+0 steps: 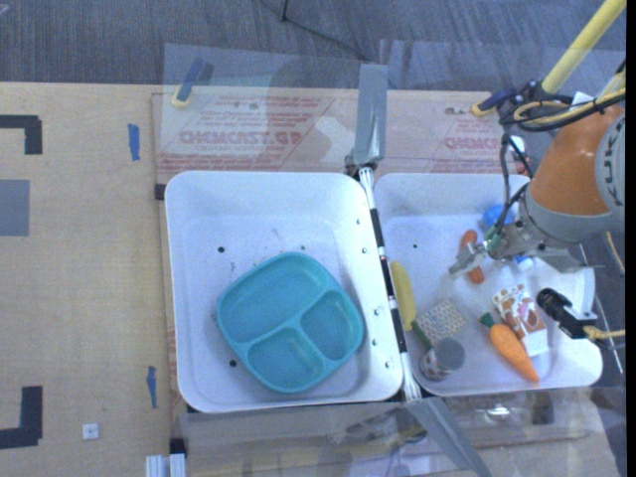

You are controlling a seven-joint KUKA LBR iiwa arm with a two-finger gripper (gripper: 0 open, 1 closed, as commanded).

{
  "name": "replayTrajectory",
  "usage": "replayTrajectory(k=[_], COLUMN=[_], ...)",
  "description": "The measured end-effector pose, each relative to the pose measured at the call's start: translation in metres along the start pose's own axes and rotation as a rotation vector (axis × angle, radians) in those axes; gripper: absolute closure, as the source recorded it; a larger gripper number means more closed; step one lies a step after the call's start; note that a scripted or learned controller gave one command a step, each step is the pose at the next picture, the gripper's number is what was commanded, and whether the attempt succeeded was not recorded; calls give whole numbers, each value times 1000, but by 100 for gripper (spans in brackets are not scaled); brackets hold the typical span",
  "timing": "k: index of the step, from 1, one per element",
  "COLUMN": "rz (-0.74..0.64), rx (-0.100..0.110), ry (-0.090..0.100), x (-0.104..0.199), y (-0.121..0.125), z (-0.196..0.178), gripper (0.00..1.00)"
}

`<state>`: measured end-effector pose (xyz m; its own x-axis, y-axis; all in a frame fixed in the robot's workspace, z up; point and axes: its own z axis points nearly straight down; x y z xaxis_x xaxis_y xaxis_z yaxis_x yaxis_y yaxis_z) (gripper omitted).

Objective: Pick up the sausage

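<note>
The sausage (470,239) is a small orange-red piece in the right bin (437,202), toward its far right part. Another orange-red bit (477,275) shows just below the gripper; it may be the same sausage's other end. My gripper (473,258) reaches in from the right and sits low right over the sausage, covering its middle. Whether the sausage is held is hidden by the gripper's own body.
The right bin also holds a yellow corn cob (402,294) along its left wall, a waffle piece (440,318), a grey can (444,354), a carrot (514,351), a small printed box (515,309) and a blue item (494,215). A teal divided plate (289,321) lies in the left bin (199,217).
</note>
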<state>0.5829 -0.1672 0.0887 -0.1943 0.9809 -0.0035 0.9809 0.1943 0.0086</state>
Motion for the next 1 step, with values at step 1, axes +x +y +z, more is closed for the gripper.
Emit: replayTrajectory(k=[1], rz=[4], rx=[-6], ry=[-1], x=[-2], y=[1], z=[-12], gripper=[100])
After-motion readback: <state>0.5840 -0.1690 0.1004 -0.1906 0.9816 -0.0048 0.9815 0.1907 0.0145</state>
